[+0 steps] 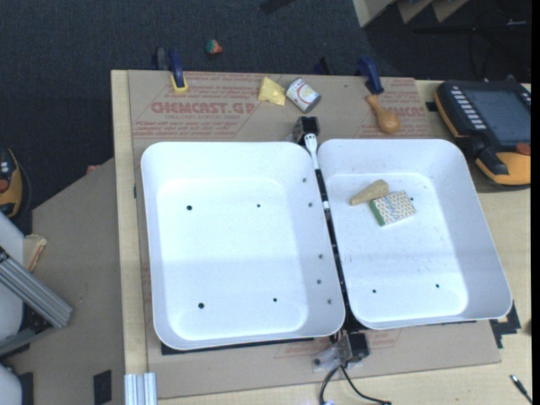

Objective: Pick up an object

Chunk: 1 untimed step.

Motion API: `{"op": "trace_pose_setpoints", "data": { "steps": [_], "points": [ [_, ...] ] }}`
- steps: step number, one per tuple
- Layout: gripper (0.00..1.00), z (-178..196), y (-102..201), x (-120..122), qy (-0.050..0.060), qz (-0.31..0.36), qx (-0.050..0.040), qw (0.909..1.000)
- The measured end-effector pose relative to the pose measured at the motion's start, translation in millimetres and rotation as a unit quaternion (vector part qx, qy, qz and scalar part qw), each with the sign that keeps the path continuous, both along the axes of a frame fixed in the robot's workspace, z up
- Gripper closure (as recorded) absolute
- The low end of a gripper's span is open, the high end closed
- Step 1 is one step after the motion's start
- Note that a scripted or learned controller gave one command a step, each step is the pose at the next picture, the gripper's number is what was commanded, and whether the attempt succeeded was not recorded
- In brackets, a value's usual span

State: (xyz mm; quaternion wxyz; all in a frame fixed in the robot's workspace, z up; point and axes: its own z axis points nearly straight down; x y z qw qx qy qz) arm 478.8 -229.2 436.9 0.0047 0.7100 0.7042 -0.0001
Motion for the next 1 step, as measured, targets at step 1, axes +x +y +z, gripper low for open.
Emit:
{"op": "trace_pose_setpoints", "data": {
  "steps": [1],
  "points": [
    [1.0, 96.6, 99.2, 1.8, -0.004, 0.01, 0.0027, 0.9999]
  ]
}}
